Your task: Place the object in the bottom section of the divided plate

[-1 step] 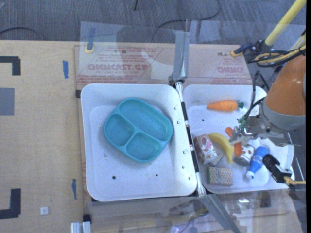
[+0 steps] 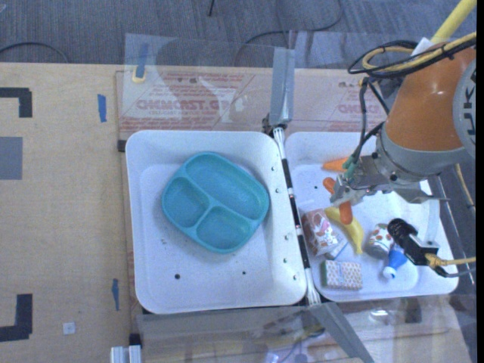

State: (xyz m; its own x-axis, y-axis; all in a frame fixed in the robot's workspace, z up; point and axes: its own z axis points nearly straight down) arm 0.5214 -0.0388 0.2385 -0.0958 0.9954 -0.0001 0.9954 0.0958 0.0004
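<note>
End effector (image 2: pixel 346 191) low in right bin (image 2: pixel 431 282) above orange object (image 2: pixel 345 212), grip state unclear; blue divided plate (image 2: pixel 215 201) in left bin (image 2: pixel 144 278).

Teal divided plate (image 2: pixel 215 201), white bins (image 2: pixel 151 271)

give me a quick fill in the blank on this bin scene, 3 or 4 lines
1. The divided plate is coloured ____.
2. The plate lies in the ____ bin of this view.
3. The plate has ____ sections.
4. The gripper hovers over the ____ bin, near a banana.

Missing words: blue; left; three; right
</note>
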